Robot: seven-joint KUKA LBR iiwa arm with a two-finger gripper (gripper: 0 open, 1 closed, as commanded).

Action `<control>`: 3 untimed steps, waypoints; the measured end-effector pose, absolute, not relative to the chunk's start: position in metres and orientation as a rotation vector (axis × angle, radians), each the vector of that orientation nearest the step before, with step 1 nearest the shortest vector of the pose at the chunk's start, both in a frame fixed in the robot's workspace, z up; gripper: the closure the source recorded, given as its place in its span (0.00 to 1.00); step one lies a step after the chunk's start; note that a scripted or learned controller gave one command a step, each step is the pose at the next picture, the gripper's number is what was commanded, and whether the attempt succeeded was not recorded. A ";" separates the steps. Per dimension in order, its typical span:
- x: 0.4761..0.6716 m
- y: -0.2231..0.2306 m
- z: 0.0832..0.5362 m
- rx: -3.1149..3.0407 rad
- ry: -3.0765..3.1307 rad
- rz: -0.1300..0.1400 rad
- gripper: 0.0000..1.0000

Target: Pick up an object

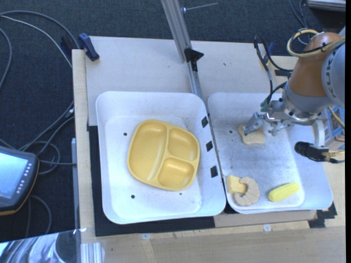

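Your gripper (pixel 259 126) sat low in the right bin (pixel 312 199), right over the toast slice (pixel 254 137); whether its fingers were spread or closed, you couldn't tell. The toy toast looked light, stiff and flat, so you'd likely pinch across its edges.

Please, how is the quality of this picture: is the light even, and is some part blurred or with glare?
Camera view: light is soft and even, with faint shadows under the yellow tray and corn; the bottom-left corner is a blurred, shiny smear; the tool over the pale food piece looks slightly soft.
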State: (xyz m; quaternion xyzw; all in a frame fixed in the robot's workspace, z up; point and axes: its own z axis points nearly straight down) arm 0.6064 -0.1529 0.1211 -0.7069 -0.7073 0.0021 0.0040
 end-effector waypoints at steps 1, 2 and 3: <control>0.606 -0.152 0.091 -2.217 -2.218 0.005 0.00; 0.608 -0.152 0.104 -2.219 -2.222 -0.002 1.00; 0.606 -0.146 0.150 -2.223 -2.227 -0.006 1.00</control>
